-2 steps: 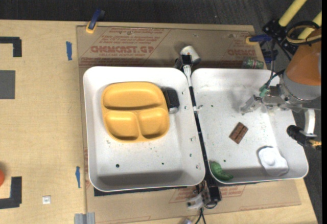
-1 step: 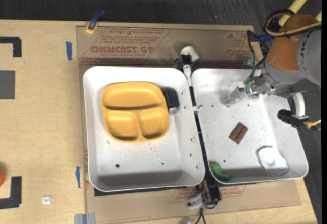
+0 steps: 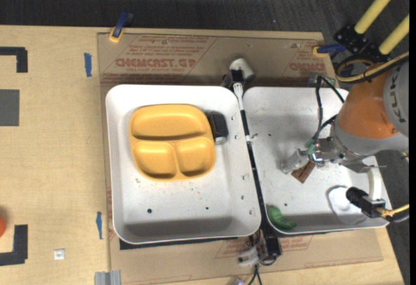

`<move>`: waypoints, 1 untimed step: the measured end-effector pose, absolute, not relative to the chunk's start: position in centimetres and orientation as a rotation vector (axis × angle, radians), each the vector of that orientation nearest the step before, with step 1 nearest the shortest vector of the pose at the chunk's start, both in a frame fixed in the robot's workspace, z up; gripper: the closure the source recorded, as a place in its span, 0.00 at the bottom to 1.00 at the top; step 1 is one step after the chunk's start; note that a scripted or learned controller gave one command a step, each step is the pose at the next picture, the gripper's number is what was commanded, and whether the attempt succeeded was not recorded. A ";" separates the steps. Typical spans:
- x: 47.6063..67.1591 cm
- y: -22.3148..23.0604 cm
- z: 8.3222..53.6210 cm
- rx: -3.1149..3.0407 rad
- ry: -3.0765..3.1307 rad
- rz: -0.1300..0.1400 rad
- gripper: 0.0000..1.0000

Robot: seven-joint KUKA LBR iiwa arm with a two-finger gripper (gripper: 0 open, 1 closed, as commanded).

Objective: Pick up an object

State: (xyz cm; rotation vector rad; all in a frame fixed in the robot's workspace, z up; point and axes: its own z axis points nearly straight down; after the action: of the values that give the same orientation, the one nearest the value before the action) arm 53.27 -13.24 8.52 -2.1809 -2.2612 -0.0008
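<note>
green object (image 3: 280, 216) low in right bin (image 3: 286, 108), pincer (image 3: 300, 165) mid-right above it, grip state impossible to tell, yellow tray (image 3: 173, 140) in left bin (image 3: 123, 160).

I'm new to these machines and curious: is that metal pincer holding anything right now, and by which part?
It cannot be told. The pincer sits low in the right bin right at a small brown object, but the view is too small to show a hold.
</note>
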 end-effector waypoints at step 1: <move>53.4 -13.2 9.5 -2.182 -2.261 -0.006 1.00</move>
State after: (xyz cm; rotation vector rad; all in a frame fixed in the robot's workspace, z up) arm 53.39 -13.16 9.55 -2.1824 -2.2609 -0.0056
